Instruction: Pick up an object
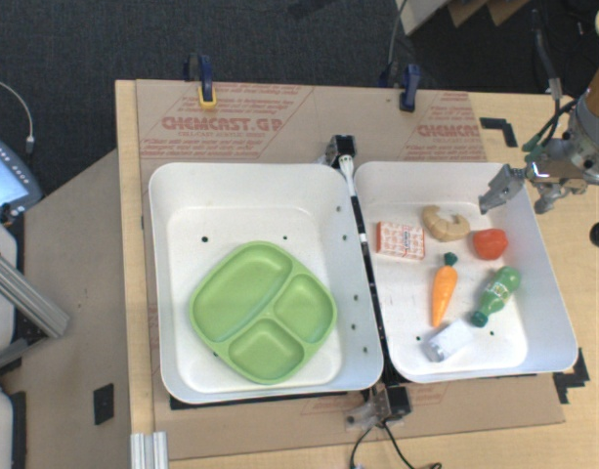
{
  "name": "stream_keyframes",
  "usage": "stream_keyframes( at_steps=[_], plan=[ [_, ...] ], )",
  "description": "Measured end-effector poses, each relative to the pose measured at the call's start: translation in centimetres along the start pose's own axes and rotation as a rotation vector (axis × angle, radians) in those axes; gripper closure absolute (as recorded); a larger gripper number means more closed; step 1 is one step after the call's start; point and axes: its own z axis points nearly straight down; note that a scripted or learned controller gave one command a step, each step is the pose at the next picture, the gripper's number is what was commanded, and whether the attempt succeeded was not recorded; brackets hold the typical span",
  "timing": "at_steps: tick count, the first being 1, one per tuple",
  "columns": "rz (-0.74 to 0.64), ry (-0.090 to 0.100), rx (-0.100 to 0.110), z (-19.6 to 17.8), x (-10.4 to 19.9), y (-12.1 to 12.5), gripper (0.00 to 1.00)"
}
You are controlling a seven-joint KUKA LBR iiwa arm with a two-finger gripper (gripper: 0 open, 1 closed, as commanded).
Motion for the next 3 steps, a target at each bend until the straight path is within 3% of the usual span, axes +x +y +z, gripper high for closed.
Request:
stream_keyframes(
  at_steps=[1,3],
  plan=[
    [-0.004,-0.003,-0.012,-0.7,0.1,0.2,0.0],
    [-0.002,0.0,-0.005,11.3,-1.2,-0.7,0.0]
  ],
)
